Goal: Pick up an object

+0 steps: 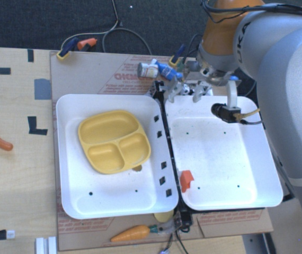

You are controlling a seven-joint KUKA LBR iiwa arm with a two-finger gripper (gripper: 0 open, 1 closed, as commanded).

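Jaw state cannot be told: the gripper (193, 91) hangs at the far rim of the right bin (246, 194), nothing visible in it. An orange block (186, 180) lies against that bin's left wall; a yellow divided plate (114, 141) rests in the bin beside it.

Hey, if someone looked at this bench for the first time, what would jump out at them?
Probably the yellow divided plate, lying tilted in the left bin, the brightest thing there. Next, the big grey arm with its orange band, coming in from the right, its gripper over the far edge of the right bin. A small orange block sits at that bin's near left side.
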